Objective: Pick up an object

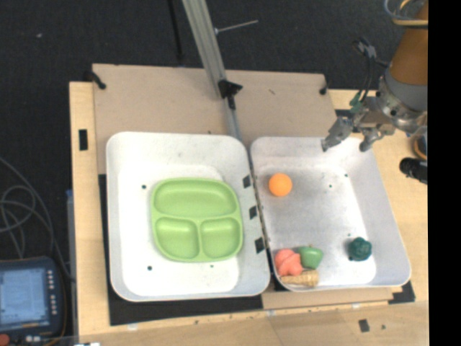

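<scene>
Spread apart and holding nothing, the grey two-finger gripper [351, 137] hangs over the far right corner of the right shallow white bin [374, 193]. Within that bin a round orange ball [280, 184] lies near its left wall, a dark green lump [359, 249] near its right, while pink [288, 261], green [311, 256] and tan [305, 279] toy pieces cluster at its near edge. A light green three-compartment plastic tray [196, 218] sits in the left white bin [130, 193].

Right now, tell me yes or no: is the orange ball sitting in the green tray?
No. The orange ball lies on the floor of the right bin, while the green tray sits in the left bin.
</scene>
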Motion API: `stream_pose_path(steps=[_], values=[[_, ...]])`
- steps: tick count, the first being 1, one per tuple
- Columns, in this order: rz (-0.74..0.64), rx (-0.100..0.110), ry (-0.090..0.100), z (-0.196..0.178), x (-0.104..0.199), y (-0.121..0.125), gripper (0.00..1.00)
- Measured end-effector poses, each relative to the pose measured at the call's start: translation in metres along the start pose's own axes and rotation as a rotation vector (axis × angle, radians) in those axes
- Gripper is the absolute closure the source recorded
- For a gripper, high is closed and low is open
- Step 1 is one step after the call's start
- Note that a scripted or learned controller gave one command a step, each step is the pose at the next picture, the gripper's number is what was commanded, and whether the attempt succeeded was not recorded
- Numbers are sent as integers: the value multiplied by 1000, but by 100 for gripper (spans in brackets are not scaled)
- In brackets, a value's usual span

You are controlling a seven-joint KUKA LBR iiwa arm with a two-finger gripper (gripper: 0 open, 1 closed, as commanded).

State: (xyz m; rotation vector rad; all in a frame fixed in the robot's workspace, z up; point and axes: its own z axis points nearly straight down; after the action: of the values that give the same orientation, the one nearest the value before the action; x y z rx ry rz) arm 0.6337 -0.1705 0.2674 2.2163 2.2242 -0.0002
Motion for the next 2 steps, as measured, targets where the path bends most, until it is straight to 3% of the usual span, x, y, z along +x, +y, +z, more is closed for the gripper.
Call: stream_pose_path(steps=[1,2], values=[[-1,1,-1,0,0,0,0],[3,5,0,54,7,-7,0]])
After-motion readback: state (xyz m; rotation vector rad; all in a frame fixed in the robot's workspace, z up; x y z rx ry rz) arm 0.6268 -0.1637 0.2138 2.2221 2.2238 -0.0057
